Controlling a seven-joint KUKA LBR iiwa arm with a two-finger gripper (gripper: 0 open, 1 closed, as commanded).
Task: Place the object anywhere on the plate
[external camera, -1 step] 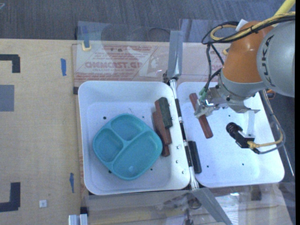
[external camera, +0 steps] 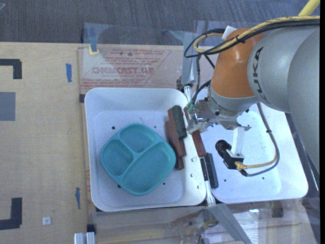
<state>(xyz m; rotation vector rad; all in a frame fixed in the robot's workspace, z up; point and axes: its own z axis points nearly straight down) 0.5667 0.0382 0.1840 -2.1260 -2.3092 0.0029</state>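
Observation:
A teal plate (external camera: 137, 158) with three compartments lies in the left bin (external camera: 101, 111), toward its front. My gripper (external camera: 196, 173) hangs over the rim shared by the two bins, just right of the plate. Its two long brown and black fingers (external camera: 175, 141) stand apart, one over the left bin beside the plate's right edge, the other over the right bin's left edge. Between them I see only the bin rim. The gripper is open.
The right bin (external camera: 274, 182) lies under the arm's orange band (external camera: 233, 70) and grey body. A black plug on a yellow cable (external camera: 228, 156) hangs over it. A clear sheet with red print (external camera: 124, 67) lies behind the left bin. Wooden bench (external camera: 40, 136) extends left.

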